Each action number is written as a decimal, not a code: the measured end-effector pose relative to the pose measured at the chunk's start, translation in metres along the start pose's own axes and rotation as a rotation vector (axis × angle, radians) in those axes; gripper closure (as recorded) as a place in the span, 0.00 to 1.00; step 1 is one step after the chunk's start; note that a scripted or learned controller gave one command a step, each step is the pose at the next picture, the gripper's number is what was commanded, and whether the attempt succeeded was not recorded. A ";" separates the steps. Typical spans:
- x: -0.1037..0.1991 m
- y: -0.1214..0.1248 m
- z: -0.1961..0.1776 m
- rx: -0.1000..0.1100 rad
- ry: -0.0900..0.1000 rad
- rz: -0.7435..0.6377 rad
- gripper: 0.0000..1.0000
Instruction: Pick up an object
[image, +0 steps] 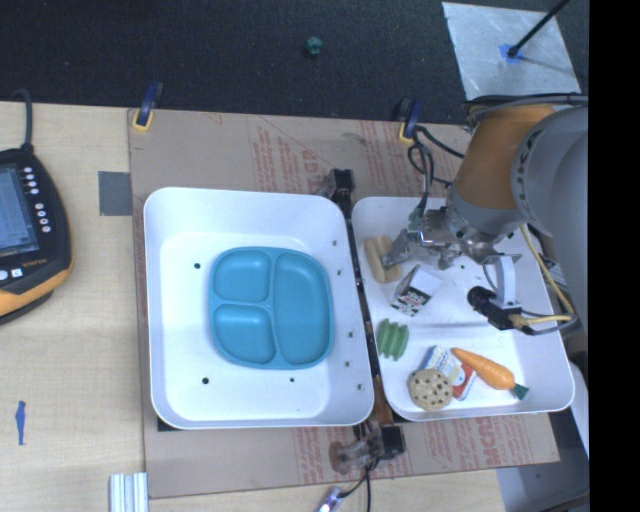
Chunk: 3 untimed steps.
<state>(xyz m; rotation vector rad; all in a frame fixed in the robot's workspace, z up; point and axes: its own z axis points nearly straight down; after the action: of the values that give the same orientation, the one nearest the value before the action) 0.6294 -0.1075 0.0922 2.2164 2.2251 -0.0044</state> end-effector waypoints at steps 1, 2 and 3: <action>0.013 0.009 0.000 0.000 0.000 -0.002 0.00; -0.005 0.027 0.000 0.000 0.003 0.001 0.00; 0.004 -0.049 -0.015 0.003 0.002 -0.001 0.00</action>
<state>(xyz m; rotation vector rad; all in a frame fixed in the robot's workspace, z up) 0.5804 -0.1039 0.1070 2.2176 2.2285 -0.0061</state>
